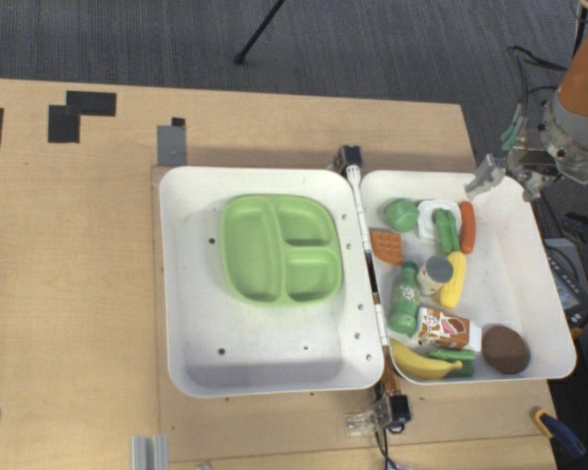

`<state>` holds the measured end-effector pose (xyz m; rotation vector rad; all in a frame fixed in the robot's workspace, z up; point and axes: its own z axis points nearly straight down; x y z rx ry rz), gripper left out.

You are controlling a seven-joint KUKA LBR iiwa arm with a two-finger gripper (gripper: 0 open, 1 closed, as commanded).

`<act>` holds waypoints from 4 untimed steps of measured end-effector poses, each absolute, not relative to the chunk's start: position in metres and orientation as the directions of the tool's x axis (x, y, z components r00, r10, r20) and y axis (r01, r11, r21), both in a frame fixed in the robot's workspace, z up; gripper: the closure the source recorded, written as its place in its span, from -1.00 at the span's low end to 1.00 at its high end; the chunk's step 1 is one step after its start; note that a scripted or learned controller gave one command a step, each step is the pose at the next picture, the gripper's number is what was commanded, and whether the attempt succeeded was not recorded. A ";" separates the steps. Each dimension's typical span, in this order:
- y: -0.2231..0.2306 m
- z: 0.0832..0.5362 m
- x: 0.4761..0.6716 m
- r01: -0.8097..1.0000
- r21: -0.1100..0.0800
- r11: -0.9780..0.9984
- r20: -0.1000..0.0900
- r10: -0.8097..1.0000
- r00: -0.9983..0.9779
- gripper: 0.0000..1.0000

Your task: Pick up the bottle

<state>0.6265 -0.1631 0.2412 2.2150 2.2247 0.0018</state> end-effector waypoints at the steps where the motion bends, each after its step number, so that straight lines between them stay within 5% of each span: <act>1: -0.108 0.189 0.552 0.998 -0.001 0.057 0.001 0.998 -0.057 -1.00; 2: -0.095 0.100 0.624 1.000 0.020 0.013 -0.002 1.000 -0.013 -1.00; 3: -0.096 0.094 0.546 0.998 0.031 -0.047 -0.003 0.999 0.047 -1.00; 4: -0.117 0.116 0.617 0.965 0.003 -0.261 0.000 0.965 0.261 -1.00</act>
